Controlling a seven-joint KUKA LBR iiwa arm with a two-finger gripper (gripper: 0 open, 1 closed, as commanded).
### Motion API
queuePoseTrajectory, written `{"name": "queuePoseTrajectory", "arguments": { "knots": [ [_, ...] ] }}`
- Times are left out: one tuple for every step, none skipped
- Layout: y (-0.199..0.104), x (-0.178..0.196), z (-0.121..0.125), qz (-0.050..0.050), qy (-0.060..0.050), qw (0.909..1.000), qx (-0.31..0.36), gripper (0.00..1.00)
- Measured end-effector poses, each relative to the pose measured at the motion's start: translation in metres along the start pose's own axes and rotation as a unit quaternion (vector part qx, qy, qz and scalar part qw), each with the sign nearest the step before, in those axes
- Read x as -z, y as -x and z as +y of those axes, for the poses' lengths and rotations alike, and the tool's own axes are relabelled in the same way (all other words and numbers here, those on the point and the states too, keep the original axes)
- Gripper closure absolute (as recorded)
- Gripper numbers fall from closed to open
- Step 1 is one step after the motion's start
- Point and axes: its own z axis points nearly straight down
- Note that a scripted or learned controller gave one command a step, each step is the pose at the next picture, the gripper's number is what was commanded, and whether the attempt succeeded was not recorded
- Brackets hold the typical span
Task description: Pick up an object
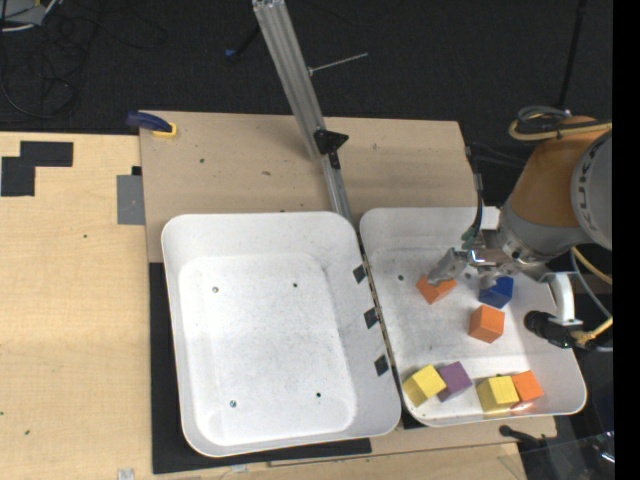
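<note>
My gripper (pixel 466 272) hangs low over the right bin (pixel 420 230), near its middle, and it is open with nothing between its fingers. One fingertip (pixel 440 274) is right at the top edge of an orange block (pixel 436 289). On the other side a blue block (pixel 496 290) lies just below the gripper. A second orange block (pixel 487 323) sits a little nearer the front.
Along the right bin's front wall lie a yellow block (pixel 425 382), a purple block (pixel 454 378), another yellow block (pixel 497 393) and an orange block (pixel 526 386). The left bin (pixel 262 328) adjoins it. A slanted metal rail (pixel 300 88) rises behind the bins.
</note>
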Motion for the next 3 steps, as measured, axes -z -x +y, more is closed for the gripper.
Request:
{"name": "queuePoseTrajectory", "arguments": {
  "knots": [
    [0.003,0.001,0.005,-0.005,0.009,0.9999,-0.001,0.00],
    [0.004,0.011,0.006,-0.005,0.010,0.9999,-0.002,1.00],
    [0.014,0.067,0.005,-0.004,0.000,1.0000,-0.002,1.00]
  ]
}}
